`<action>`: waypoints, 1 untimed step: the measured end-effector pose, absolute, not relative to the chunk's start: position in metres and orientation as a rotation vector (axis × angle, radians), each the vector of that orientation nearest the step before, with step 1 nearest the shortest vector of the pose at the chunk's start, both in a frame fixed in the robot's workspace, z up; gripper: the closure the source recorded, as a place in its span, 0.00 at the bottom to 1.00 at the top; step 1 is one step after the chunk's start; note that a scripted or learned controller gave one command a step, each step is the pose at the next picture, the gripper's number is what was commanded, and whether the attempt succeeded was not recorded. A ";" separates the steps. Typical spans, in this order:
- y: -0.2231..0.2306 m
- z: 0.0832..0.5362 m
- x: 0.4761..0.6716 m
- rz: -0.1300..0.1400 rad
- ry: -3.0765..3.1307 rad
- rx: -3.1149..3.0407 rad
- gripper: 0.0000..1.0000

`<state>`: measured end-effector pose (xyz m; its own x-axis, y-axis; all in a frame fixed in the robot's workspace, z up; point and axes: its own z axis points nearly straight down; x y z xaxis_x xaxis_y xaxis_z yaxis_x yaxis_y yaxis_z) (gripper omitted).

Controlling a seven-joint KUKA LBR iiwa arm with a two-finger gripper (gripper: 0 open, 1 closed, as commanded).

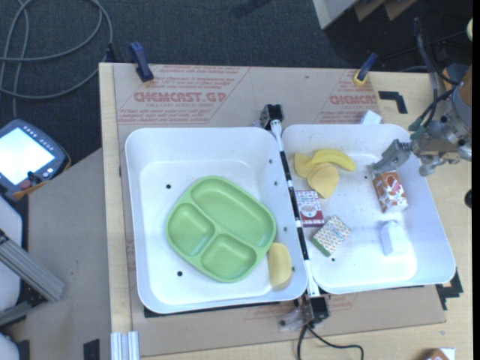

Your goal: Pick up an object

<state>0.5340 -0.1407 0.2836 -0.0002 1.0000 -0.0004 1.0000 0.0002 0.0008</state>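
The claw (409, 157) hung over the right bin (420, 265), near its far right corner, with its two fingers spread apart and nothing between them. The nearest object, a small red and white carton (390, 191), lay on the bin floor just below the claw. I judge that the pick was not yet done: the descent, the closing and the lift were all left. The banana (330, 160) and two small packets (308, 205) (331, 235) also lay there untouched.

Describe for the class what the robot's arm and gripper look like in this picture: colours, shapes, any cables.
The gripper is grey metal, with two short angular fingers splaying from a blocky grey body. Behind it sits a paler, rounded wrist section, with thin dark and greenish cables looping along it. No markings are legible.
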 end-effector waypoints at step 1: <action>-0.188 0.138 0.555 -0.002 2.222 2.224 0.00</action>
